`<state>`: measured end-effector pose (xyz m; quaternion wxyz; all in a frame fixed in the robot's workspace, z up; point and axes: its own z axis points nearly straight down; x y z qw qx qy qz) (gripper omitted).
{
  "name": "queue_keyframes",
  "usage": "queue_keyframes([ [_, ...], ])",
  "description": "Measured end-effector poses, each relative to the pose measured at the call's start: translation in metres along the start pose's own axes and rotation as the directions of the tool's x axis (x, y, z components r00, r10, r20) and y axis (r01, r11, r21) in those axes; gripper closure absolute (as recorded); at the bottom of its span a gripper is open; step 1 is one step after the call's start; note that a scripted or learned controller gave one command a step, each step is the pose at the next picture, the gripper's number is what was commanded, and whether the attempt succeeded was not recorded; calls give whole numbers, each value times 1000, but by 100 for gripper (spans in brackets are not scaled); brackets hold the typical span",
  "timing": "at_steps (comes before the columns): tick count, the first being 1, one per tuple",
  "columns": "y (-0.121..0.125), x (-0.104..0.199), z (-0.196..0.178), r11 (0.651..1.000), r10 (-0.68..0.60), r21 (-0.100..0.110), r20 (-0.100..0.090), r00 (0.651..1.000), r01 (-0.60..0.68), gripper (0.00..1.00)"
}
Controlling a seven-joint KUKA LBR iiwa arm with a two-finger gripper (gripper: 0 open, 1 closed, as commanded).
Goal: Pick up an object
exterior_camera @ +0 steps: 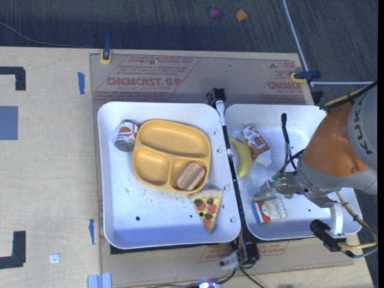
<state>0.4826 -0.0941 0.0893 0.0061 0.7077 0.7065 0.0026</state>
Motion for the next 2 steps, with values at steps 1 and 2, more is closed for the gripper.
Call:
queue_keyframes([
  [1,0,0,0,1000,0,0,-1,1000,0,0],
  [2,0,0,0,1000,1,0,0,1000,-1,0],
])
